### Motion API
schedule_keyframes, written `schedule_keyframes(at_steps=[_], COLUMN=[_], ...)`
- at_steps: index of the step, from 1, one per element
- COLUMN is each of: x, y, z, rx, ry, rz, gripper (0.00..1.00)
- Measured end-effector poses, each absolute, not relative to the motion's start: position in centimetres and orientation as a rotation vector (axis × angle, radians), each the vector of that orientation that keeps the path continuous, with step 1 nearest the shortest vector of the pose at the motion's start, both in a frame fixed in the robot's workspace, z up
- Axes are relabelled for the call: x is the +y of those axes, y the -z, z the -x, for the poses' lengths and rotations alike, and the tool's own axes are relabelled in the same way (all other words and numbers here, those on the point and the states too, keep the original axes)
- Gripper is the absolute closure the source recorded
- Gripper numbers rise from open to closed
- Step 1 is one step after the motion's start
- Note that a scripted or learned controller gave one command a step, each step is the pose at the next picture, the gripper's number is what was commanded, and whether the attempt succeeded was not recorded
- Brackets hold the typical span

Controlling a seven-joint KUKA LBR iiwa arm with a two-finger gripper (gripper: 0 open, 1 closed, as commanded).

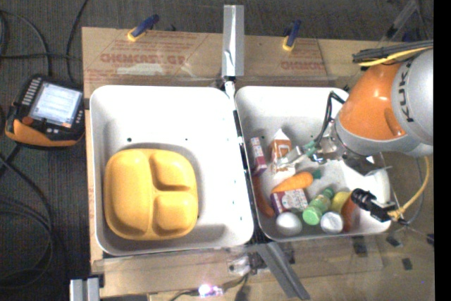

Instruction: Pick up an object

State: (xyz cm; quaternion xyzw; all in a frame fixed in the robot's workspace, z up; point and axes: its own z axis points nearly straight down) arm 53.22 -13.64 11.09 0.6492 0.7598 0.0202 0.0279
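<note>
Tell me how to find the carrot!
Look in the right white bin, the one packed with toy food. The carrot lies in the middle of the pile, just below the claw. It is the long orange pointy thing among boxes and bottles.

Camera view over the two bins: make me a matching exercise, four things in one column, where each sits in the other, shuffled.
Things:
1. yellow divided plastic tray
2. orange toy carrot
3. white egg-shaped ball
4. handheld screen pendant with orange edge

Places:
A. right bin's near edge
B. floor, left of bench
C. left bin
D. right bin's middle, near the gripper

Pairs: 1-C, 2-D, 3-A, 4-B
</note>
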Motion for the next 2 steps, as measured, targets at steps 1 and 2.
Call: schedule_keyframes(at_steps=[1, 2], x=[-16.1, -16.3], y=[-11.0, -11.0], z=[-59.7, -53.9], rx=[2.391, 2.293], ry=[-0.041, -0.051], rz=[-1.981, -2.066], gripper=[0.00, 0.00])
